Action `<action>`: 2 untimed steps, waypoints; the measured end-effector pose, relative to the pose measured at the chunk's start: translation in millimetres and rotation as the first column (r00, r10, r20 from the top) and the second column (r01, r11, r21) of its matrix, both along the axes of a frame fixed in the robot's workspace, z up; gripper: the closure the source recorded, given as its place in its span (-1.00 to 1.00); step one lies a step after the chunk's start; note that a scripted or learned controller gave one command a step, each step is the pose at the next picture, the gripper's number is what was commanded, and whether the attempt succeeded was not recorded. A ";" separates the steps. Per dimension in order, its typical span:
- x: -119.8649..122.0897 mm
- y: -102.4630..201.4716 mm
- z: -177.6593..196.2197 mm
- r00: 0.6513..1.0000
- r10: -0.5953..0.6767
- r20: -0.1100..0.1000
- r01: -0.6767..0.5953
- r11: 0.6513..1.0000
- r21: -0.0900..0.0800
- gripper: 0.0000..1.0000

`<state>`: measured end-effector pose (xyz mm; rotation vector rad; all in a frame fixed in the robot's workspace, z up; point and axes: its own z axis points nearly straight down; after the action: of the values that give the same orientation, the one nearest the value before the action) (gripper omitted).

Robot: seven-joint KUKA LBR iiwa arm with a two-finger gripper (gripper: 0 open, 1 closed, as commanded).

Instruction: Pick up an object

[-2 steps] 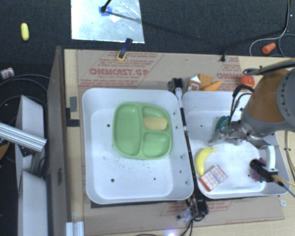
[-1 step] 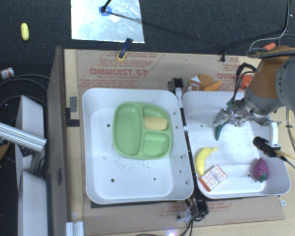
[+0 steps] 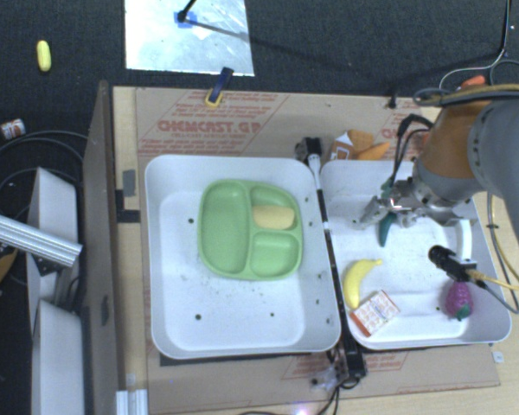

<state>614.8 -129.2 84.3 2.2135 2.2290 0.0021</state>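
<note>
Gripper low over right bin, above banana.

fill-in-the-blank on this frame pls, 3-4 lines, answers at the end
1. The green divided plate lies in the ____ bin of the two.
2. The banana is ____ in colour.
3. The small red-and-white box lies in the same bin as the banana and the ____ bunch of grapes.
4. The gripper is over the ____ bin.

Missing words: left; yellow; purple; right

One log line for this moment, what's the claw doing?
claw: over right bin, upper part | grasp: unclear | banana, purple toy: lying in bin
</note>
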 end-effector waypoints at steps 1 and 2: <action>8.1 -26.7 32.1 1.000 -0.006 0.004 0.007 1.000 -0.002 -1.00; 7.4 -19.3 -1.1 1.000 -0.003 -0.001 0.003 1.000 -0.001 -1.00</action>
<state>622.2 -148.5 83.1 2.2168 2.2250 -0.0001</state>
